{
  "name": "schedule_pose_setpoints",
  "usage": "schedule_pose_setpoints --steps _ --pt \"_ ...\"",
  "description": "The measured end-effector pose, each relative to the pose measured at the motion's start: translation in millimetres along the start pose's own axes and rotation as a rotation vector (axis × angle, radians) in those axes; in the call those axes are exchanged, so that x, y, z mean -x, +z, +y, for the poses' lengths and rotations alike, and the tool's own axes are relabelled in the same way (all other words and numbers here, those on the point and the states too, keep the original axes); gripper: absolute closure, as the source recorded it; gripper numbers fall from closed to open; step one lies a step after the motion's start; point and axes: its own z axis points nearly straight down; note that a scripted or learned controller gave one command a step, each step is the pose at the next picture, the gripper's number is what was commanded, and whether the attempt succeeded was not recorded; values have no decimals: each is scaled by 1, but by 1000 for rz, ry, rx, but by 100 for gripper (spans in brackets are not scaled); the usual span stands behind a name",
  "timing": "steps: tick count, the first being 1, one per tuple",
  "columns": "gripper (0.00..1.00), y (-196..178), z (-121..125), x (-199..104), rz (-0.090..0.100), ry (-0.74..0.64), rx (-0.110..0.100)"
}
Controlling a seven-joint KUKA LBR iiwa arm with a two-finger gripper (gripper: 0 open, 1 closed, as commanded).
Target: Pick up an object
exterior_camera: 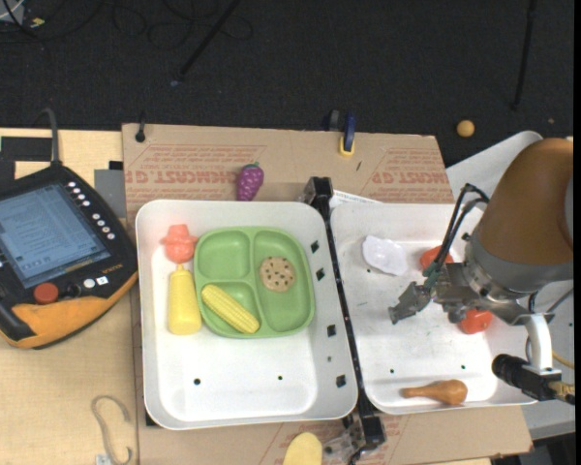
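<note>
Reaching in from the right, the arm (528, 211) is seen over the right bin (387, 376), its orange band uppermost and its grey wrist below. The gripper (412, 303) hangs low over the middle of that bin; the state of the fingers cannot be told from this slanted view, and nothing is seen held between them.

2 white bins are noted side by side on the counter (39, 395). In the right bin: a white crumpled object (384, 254) up-left of the gripper, near but apart; a red object (475, 321) just right of the gripper, partly hidden by the wrist; an orange-red piece (432, 257) beside the arm's cable; a tan drumstick-shaped toy (434, 391) near the front wall, well apart from the gripper.

In the left bin (232, 395): a green divided plate (254, 279) carrying a cookie (277, 274) and a corn cob (229, 308); a yellow bottle (182, 300) and a pink object (178, 243) just left of the plate.

Purple grapes (249, 179) lie on cardboard behind the left bin. A tablet controller (44, 245) rests at far left.
</note>
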Motion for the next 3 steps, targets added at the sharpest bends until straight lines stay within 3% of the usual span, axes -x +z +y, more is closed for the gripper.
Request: schedule_pose_setpoints --steps 1,3 --pt "0 -6 2 0 -1 -2 11" --pt "0 103 1 -6 0 -4 7"
